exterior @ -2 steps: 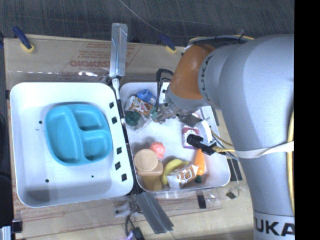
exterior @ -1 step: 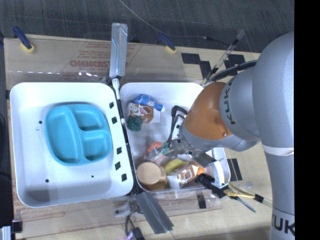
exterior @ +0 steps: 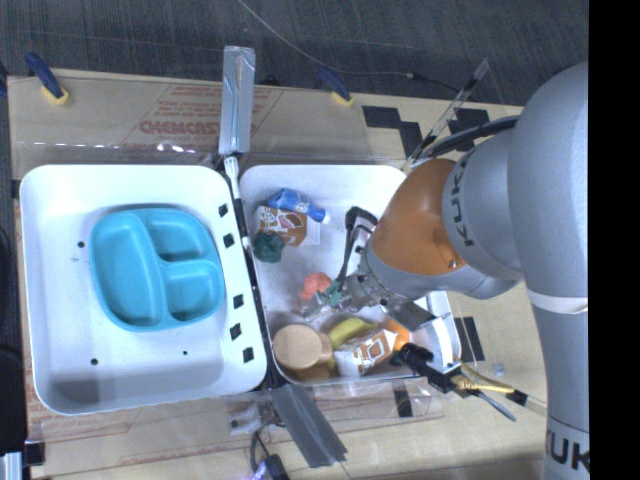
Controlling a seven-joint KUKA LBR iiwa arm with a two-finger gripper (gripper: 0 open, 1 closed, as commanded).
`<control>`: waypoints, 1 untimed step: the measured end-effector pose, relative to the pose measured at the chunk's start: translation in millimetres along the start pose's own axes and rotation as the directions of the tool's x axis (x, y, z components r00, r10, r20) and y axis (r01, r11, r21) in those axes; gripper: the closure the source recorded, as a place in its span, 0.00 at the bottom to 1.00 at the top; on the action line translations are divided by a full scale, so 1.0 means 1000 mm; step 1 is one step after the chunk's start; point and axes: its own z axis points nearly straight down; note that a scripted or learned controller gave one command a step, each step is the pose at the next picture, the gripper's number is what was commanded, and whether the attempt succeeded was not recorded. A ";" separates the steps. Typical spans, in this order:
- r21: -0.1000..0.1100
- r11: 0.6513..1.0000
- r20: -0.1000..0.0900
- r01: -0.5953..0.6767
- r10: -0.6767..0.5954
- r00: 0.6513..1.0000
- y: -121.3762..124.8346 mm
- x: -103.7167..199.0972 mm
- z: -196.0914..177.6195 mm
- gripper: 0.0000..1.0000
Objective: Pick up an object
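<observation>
My gripper reaches down into the right bin from under the orange wrist band, near its middle. Right beside it on the left lies a small red-orange item; I cannot tell whether they touch. Below it lie a yellow banana, a round tan wooden piece and an orange-and-white packet. Near the bin's far-left corner sit a blue-capped packet, a brown round item and a dark green lump.
The left bin holds a blue divided tray. A divider with black clips separates the two bins. The arm's grey body covers the right bin's right side.
</observation>
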 end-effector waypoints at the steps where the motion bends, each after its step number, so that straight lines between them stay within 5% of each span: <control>1: 0.000 1.000 0.000 0.000 0.000 1.000 0.000 0.000 0.000 0.00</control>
